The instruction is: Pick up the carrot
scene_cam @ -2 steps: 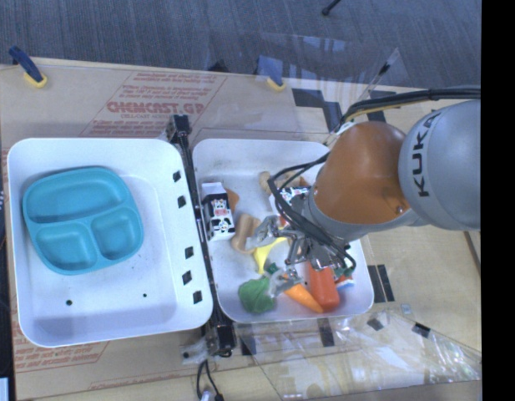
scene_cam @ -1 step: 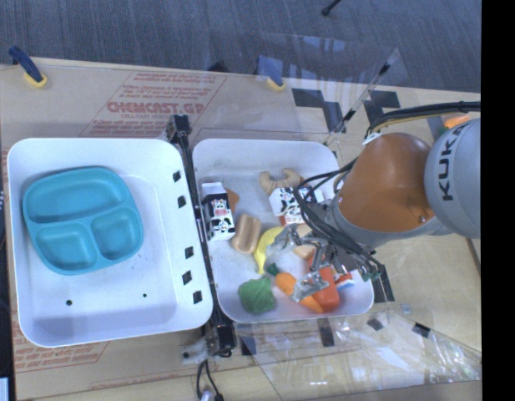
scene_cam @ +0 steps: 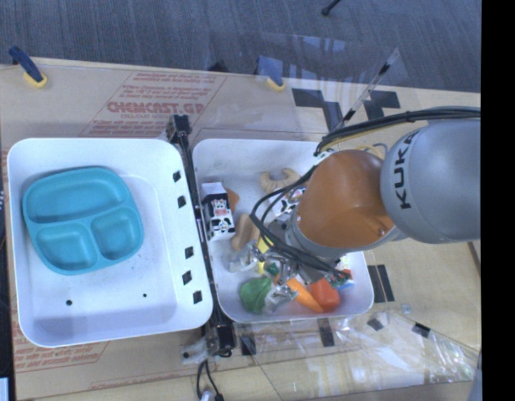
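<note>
The carrot [scene_cam: 305, 297] is a small orange piece lying near the front edge of the right bin [scene_cam: 240, 153], between a green toy vegetable [scene_cam: 255, 294] and a red-orange toy [scene_cam: 327, 294]. My gripper [scene_cam: 278, 276] hangs low over the front of that bin, just left of and above the carrot, among the toys. The orange wrist band and grey arm hide much of the bin's right half. Nothing can be seen held.
The right bin also holds a black-and-white cow-print block [scene_cam: 217, 213], a tan piece [scene_cam: 278, 179] at the back and another tan piece [scene_cam: 244, 232] mid-bin. A blue divided plate [scene_cam: 78, 217] lies in the left bin [scene_cam: 98, 316]. Cables loop beside the wrist.
</note>
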Robot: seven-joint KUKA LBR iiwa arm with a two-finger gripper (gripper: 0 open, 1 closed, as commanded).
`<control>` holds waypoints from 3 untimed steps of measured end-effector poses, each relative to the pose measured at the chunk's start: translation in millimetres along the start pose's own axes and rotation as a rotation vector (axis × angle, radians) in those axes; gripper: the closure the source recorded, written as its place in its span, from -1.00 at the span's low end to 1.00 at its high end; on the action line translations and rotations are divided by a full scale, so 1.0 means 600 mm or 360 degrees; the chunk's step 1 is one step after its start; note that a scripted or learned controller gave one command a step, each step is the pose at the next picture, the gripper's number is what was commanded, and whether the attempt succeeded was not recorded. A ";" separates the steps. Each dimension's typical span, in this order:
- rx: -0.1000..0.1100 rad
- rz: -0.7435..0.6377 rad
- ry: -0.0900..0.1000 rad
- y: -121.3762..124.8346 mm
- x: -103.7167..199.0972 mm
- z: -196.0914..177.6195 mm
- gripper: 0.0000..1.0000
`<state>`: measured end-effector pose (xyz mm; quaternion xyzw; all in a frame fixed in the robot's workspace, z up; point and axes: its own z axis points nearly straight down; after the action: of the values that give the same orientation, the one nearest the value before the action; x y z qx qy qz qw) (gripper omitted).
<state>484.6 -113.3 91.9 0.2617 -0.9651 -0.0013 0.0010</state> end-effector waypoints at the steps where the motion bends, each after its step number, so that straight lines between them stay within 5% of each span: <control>1: 0.0003 -0.0015 -0.0003 0.001 -0.005 -0.018 1.00; 2: 0.0015 0.0477 -0.0019 -0.018 -0.064 -0.253 1.00; 3: 0.0011 0.0478 -0.0012 -0.017 -0.063 -0.250 -1.00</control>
<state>522.7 -103.4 242.0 0.1145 -0.9934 0.0013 -0.0035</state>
